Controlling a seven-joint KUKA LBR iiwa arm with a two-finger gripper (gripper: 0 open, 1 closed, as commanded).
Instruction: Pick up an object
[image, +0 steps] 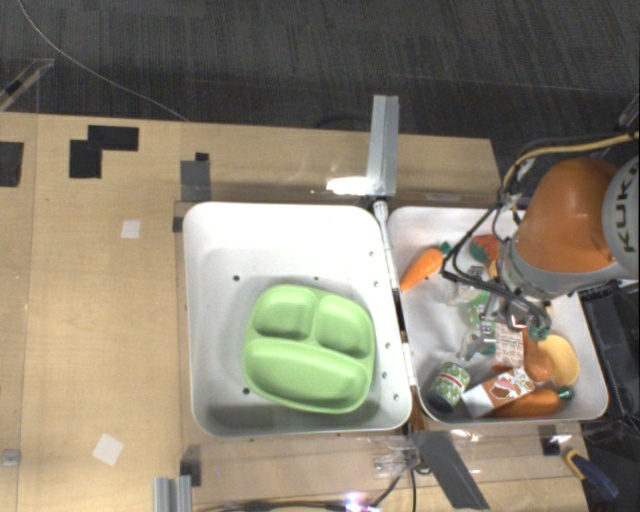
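We look down on a wooden counter (100, 330) that carries two shallow white bins side by side. The left bin (215, 250) holds a green divided plate (310, 345) with three compartments, lying flat a little toward the near side and the right wall. The right bin (428, 320) holds the loose things: an orange carrot (422, 266) lies tilted near the far left corner, just beside the wall shared with the left bin; a small can with a green label (449, 384) stands near the front left corner; just beside it a red and white packet (503, 386) lies at a slant, and touching that along the front edge is a second orange carrot-like piece (530, 403). A yellow rounded fruit (556, 358) lies near the right wall of the bin. The arm (570, 225) reaches in from the right, its big orange band hanging over the far right part of this bin, with black cables looping around it. Below the band we see the jaws (487, 330), low over the middle of the right bin, just above the can and the packet. We cannot tell whether they are spread or pressed together, and we see nothing clearly between them. A grey metal post (384, 145) stands at the far edge between the two bins.
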